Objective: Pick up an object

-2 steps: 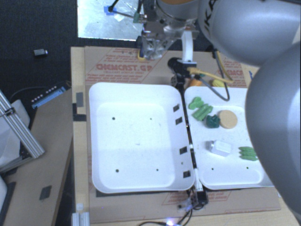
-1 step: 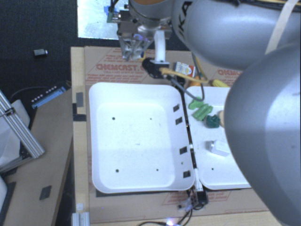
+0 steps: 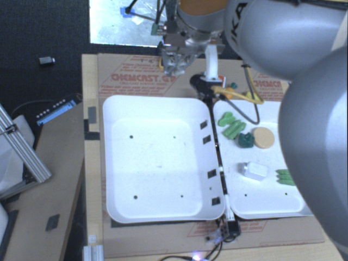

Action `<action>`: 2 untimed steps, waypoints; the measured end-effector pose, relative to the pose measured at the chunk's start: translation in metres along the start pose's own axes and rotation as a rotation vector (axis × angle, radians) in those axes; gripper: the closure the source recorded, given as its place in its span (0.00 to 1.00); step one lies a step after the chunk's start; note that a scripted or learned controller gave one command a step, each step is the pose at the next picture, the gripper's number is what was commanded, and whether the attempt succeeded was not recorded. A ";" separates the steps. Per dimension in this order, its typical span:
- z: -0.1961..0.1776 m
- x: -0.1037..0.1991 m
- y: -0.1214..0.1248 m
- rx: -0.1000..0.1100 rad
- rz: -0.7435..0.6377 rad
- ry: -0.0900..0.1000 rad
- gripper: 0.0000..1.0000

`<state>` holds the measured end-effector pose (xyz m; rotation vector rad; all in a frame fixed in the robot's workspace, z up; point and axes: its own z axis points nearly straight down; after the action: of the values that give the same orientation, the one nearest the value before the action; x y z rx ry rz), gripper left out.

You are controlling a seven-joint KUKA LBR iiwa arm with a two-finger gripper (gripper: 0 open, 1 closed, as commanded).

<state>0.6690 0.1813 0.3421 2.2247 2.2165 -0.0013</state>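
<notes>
Brown bench board (image 3: 136,75) under two white bins (image 3: 117,145), dark floor (image 3: 38,26) beyond, fingers (image 3: 174,64) state unclear.

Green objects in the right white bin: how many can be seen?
3. A light green ridged piece lies near the bin's top left, a dark teal-green lump sits just below it beside a tan round disc, and a green piece lies at the arm's edge. The arm may hide more.
</notes>
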 end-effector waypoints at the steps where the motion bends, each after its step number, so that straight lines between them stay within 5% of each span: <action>1: -0.018 0.038 -0.005 -0.003 -0.009 0.003 1.00; 2: -0.023 0.053 0.000 -0.003 -0.008 0.003 1.00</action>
<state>0.6689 0.2347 0.3652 2.2154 2.2252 0.0054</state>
